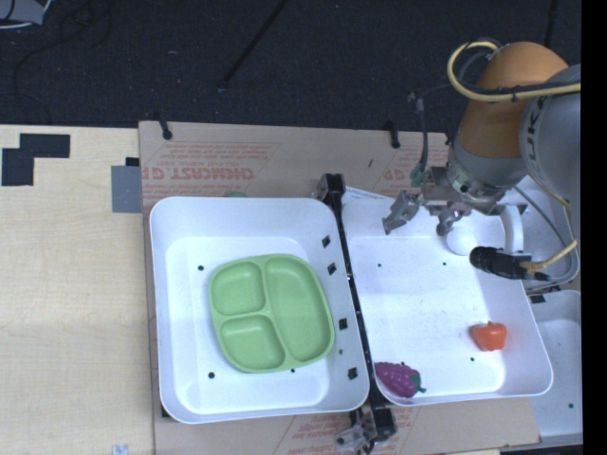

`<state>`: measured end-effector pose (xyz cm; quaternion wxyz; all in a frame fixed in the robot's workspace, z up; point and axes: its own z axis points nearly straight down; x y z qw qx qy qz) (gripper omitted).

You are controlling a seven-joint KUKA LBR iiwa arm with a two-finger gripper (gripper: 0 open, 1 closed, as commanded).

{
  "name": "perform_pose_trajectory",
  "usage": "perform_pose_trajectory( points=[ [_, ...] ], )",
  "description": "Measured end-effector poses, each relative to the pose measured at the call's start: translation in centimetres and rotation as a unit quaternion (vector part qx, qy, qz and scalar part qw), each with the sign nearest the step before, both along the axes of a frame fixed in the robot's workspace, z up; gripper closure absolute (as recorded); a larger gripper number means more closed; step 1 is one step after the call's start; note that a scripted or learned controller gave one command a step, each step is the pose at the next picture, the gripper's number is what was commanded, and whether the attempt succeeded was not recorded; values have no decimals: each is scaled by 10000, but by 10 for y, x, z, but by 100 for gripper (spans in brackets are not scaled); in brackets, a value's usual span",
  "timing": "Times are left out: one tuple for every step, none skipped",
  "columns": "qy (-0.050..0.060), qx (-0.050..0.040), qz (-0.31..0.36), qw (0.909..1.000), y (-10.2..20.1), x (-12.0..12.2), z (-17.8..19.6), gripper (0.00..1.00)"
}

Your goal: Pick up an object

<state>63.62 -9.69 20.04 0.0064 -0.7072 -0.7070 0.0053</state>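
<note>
Upper right of the frame: gripper (424, 213) hovers with fingers spread, pinching nothing | step: approach, no grasp yet | your candidates: orange object (488, 336) lower right, purple grapes (398, 378) bottom centre | next: pick one, descend.

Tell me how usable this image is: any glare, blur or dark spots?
Camera view: even light and sharp enough on the green plate, purple grapes and orange piece; the white bins look bright but not blown out; the background above the bench is dark; the gripper looks slightly soft.
</note>
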Motion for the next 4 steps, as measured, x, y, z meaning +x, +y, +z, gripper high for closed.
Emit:
perform_pose_trajectory(
  points=[
    [-67,-4,9,10000,0,3,9,0],
    [-48,-4,6,10000,1,0,-34,0],
    [-45,-1,15,10000,9,1,-96,0],
    [-55,-5,9,10000,10,1,-114,0]
  ],
)
